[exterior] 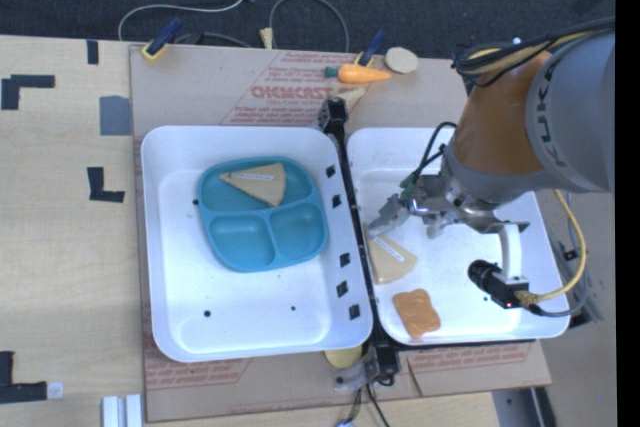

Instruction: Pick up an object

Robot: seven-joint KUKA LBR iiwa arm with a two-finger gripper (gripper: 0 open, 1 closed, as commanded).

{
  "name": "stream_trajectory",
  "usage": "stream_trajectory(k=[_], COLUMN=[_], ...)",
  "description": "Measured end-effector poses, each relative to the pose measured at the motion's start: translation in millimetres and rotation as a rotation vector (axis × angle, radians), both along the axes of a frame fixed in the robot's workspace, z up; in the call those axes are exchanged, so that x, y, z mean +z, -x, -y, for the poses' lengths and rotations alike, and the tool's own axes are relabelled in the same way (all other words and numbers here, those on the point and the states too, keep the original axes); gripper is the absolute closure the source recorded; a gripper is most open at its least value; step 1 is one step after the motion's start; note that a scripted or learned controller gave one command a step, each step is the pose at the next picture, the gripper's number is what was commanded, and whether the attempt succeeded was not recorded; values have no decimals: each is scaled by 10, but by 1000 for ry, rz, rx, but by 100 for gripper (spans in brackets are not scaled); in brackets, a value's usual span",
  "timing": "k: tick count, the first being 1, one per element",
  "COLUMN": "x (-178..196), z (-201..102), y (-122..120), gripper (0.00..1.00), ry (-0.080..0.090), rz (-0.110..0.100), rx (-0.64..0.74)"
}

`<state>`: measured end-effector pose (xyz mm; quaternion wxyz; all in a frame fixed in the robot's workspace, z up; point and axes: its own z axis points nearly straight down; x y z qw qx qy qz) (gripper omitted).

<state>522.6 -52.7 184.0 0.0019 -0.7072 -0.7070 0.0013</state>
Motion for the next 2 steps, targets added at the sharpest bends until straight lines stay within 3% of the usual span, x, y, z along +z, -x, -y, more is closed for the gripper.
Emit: stream_trajectory(k=[1,2], x=[-854,-981], z=[503,1174], y=[-150,-912], gripper=[0,0], ry=[2,2], rz=[-4,9], rx=[-3,0])
